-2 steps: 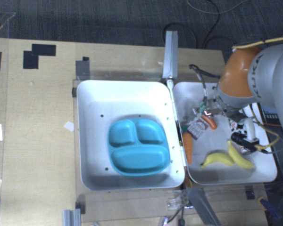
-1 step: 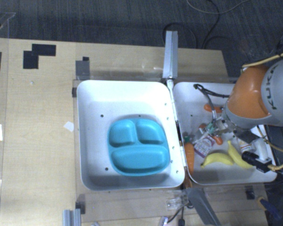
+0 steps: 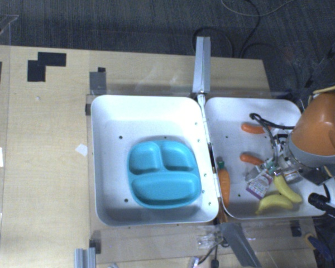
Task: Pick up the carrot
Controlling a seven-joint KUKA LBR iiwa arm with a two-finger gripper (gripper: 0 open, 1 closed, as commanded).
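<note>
Orange against the white, the carrot (image 3: 224, 185) lies in the right bin (image 3: 234, 113), pressed along that bin's left wall beside the divider (image 3: 207, 149) between the two bins, its green top pointing away from the camera and its body running toward the near corner. Measured from the carrot, everything else in that bin sits to its right: two small sausages (image 3: 252, 128), one farther back and one nearly level with the carrot's top; a small purple-and-white packet (image 3: 257, 187) close by; and a yellow banana (image 3: 279, 197) beyond the packet. On the carrot's other side, across the divider, the left bin (image 3: 109, 149) holds a blue sectioned plate (image 3: 164, 173).

The gripper (image 3: 276, 163) hangs among the clutter to the right of the carrot, above the packet and the banana, under the grey arm (image 3: 321, 133) with its orange band. It is apart from the carrot, with the packet between them. Wires and metal parts crowd the view there, so I cannot tell whether the jaws are released or clenched, and nothing can be seen held between them.

The step in hand looks like the approach, with the pickup not yet begun. Done well, it would mean lifting clear of the packet, crossing left to a spot over the carrot's middle, and turning the wrist so the jaws close across its narrow width. The wall is the likely hazard: one finger needs room between carrot and wall, so a straight, slow descent seems wise.
</note>
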